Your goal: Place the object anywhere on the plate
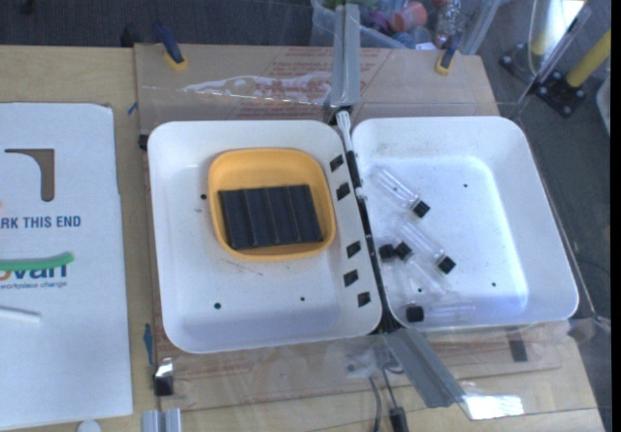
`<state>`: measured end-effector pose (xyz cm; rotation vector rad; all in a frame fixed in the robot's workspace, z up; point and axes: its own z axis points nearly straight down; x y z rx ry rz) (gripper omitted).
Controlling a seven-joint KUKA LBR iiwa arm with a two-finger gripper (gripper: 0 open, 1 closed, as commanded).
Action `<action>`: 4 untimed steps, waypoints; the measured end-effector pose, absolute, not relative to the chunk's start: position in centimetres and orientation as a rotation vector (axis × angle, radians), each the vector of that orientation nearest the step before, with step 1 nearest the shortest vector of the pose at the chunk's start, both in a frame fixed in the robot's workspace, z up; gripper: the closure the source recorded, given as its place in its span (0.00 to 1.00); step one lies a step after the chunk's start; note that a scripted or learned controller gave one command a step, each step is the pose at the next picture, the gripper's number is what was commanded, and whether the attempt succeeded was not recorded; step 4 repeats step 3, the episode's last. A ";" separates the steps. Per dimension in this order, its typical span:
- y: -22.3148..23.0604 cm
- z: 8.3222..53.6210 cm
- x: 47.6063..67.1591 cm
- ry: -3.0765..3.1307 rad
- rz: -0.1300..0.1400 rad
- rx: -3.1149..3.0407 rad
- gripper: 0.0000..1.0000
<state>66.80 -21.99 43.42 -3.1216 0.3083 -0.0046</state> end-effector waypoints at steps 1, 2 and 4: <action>-21.9 43.4 66.8 0.305 -0.004 -3.121 1.00; -21.9 43.4 66.8 0.305 -0.004 -3.122 1.00; -21.9 43.4 66.8 0.306 -0.004 -3.122 1.00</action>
